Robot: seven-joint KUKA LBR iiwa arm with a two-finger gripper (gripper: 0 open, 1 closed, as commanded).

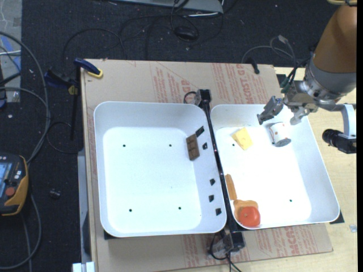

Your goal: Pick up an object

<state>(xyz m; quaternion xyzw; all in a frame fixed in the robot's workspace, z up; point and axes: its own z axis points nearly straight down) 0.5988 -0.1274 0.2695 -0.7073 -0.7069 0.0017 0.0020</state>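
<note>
A small white cup (278, 134), judged light, stiff and rather slippery, lay in the right bin (317, 177) far corner just beneath the gripper (282, 112), whose fingers stood apart, empty; a grasp across its wall was judged best.

Orange band over a grey wrist, ending in a metallic grey end effector (282, 113).

Open jaws of gripper (283, 111) above white cylinder (278, 134).

Dark speckled carpet floor (51, 33), loose black cables (130, 24), cardboard-topped bench (153, 81).
</note>
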